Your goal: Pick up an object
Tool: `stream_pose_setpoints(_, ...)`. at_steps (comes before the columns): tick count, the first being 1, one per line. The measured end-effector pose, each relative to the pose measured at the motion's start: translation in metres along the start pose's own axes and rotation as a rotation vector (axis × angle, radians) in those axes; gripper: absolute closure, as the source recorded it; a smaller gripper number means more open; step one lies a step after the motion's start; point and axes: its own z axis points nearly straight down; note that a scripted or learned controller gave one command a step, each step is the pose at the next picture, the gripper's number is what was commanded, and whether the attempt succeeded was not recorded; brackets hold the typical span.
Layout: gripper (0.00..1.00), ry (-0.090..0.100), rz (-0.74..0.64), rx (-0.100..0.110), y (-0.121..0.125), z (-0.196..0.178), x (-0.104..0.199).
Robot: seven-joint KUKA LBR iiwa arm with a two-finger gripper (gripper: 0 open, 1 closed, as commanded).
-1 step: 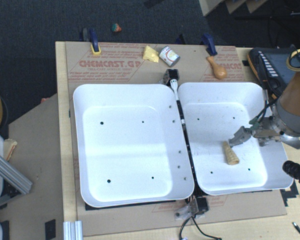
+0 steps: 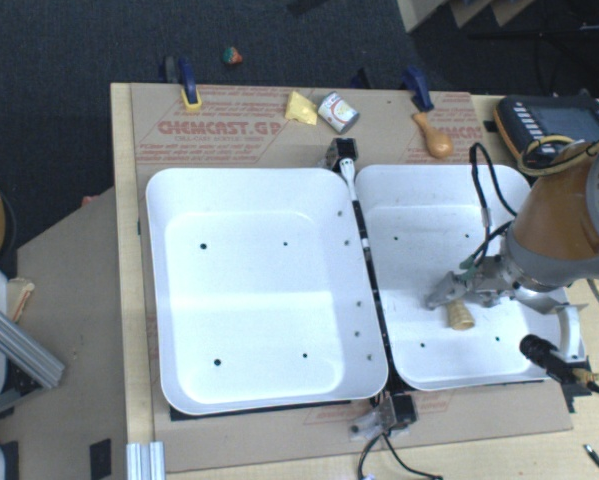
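A small tan, cork-like piece [image 2: 461, 315] lies in the right bin [image 2: 419, 198], toward its near right part. My gripper [image 2: 447, 294] hangs low over that bin, just up and left of the tan piece and very close to it. Whether it touches the piece I cannot tell. The grey arm with its orange band [image 2: 559, 218] comes in from the right over the bin's right rim. Nothing lies in the left bin [image 2: 179, 198].
On the board behind the bins lie a yellow wedge [image 2: 301, 109], a small white box [image 2: 337, 112] and a wooden-handled tool [image 2: 434, 138]. A black-headed brush [image 2: 345, 158] rests at the top of the seam between the bins. Blue clamps [image 2: 189, 83] hold the board's far edge.
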Motion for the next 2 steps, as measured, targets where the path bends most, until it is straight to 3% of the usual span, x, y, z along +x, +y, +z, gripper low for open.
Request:
stream_pose_setpoints(1,1.0,-0.002,0.002,-0.005,0.0,-0.015,0.0)
stream_pose_setpoints(2,1.0,0.0,-0.014,-0.019,0.063,-0.106,0.108)
